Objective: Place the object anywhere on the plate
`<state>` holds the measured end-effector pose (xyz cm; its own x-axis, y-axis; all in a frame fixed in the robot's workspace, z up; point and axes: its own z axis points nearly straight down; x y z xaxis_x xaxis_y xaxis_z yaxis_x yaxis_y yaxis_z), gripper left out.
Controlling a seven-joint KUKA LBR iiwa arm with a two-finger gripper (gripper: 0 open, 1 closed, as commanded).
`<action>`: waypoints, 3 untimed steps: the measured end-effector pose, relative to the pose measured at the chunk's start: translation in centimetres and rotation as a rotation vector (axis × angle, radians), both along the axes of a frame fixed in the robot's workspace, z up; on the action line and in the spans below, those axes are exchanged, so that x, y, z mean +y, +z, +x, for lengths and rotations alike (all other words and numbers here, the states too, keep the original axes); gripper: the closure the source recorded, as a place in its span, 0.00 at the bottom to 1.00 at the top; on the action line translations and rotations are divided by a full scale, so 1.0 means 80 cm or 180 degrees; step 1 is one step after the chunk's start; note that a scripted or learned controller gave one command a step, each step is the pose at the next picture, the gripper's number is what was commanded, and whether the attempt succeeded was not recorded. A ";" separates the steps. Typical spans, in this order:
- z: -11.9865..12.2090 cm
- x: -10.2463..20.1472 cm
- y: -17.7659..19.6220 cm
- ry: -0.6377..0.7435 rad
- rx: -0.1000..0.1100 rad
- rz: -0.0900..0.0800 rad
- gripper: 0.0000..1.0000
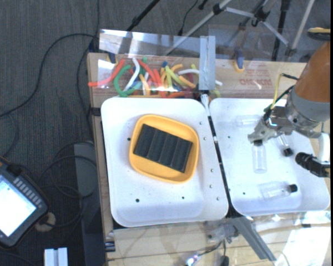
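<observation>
A yellow plate (155, 121) lies in the left bin (155, 204), and a black ridged pad (162, 146) covers its middle. In the right bin (247, 198) lie clear plastic vials: one (259, 160) just under the gripper, one with a black cap (278, 190) near the front, and a faint one (245, 121) toward the back. My gripper (272, 143) hangs low over the right bin, just above and right of the middle vial. Its fingers (257, 139) stand spread apart, open, with nothing visible between them.
A heap of coloured flexible tubes (150, 76) lies behind the left bin against a clear wall. A grey upright post (207, 65) stands at the back where the bins meet. A tablet controller (11, 204) lies on the floor to the left.
</observation>
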<state>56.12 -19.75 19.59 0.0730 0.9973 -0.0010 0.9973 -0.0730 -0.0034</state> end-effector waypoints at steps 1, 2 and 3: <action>-0.052 0.105 -0.019 0.0498 0.0003 0.0007 1.00; -0.016 0.162 -0.019 0.0549 0.0006 0.0005 1.00; -0.016 0.162 -0.018 0.0548 0.0004 0.0005 0.00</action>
